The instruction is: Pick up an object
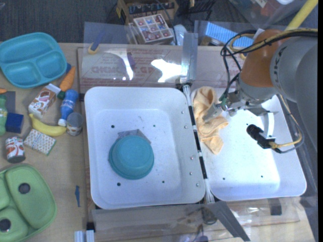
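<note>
The arm reaches in from the right and hangs low over the right bin [262, 185], its gripper [222, 107] right at the edge of the yellow cloth [208, 120]. The cloth lies crumpled along that bin's left wall, long axis running from the far corner toward the near side, so it sits just left of the jaws and a touch nearer the camera. Whether the jaws are open or closed cannot be told from here. In the left bin [101, 110], a teal bowl [131, 157] sits upside down, well apart.

The pincer [220, 106] touches a yellow cloth [208, 120] in the right bin [262, 185].
</note>
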`<action>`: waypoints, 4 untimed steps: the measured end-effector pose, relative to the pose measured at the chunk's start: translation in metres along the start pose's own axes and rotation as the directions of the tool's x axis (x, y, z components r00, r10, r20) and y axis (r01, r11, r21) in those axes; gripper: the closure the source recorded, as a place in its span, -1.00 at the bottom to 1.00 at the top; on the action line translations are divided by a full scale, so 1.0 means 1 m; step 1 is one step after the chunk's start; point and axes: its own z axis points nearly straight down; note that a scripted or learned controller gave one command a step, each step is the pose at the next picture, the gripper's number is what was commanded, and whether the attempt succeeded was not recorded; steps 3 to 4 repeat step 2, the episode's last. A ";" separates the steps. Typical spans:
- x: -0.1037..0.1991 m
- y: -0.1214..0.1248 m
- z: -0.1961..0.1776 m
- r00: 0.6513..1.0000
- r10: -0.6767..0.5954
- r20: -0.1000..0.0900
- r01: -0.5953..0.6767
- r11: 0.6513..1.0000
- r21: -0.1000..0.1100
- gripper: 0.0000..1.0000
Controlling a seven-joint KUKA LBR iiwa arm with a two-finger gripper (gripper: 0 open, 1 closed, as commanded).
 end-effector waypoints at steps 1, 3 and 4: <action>0.001 0.002 -0.009 1.000 -0.001 -0.003 0.001 1.000 -0.002 1.00; 0.052 0.036 -0.089 1.000 0.019 -0.006 -0.019 1.000 0.020 1.00; 0.052 0.036 -0.089 1.000 0.019 -0.006 -0.019 1.000 0.020 1.00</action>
